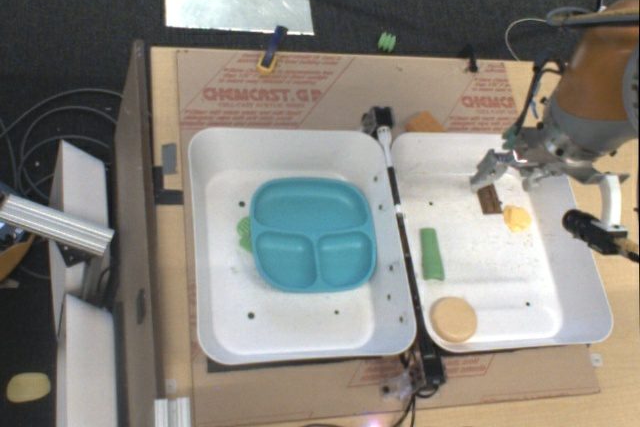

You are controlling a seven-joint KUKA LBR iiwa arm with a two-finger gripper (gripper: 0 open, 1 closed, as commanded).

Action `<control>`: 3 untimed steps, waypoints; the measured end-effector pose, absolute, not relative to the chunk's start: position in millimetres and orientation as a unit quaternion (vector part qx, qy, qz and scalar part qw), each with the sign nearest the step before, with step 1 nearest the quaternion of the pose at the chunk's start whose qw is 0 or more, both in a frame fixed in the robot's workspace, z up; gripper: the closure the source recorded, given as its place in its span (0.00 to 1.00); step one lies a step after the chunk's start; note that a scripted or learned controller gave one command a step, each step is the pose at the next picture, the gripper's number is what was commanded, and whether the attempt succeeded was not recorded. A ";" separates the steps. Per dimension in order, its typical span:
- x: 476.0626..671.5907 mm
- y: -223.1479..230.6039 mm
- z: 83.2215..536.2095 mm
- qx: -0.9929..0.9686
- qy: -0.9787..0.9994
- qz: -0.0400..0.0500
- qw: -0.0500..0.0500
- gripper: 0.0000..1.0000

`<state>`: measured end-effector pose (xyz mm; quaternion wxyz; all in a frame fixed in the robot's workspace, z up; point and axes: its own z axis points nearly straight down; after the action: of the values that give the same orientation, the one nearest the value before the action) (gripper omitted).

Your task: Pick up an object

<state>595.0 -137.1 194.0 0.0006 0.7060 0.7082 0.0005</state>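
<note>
The right bin (560, 315) holds a green stick (431, 253) near its left wall, a round tan disc (454, 318) at its front left corner, and a small yellow lump (517, 217) in its middle. A small dark brown piece (489, 200) lies just left of the yellow lump. My gripper (492, 173) hangs over the bin's back half, directly above the brown piece. Whether it touches that piece I cannot tell.
The left bin (215, 315) carries a teal divided plate (312, 233), and a small green thing (243, 232) peeks from under the plate's left edge. A tan object (425, 122) lies on the cardboard behind the right bin. A black divider (395, 205) separates the bins.
</note>
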 end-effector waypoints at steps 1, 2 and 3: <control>648.9 -199.0 115.7 0.707 0.707 -0.001 0.001 0.00; 628.1 -158.7 83.0 0.705 0.709 0.000 -0.001 0.00; 651.8 -209.0 126.4 0.707 0.707 0.001 0.004 0.00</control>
<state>651.8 -209.0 126.4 0.0040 0.7070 0.7072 0.0014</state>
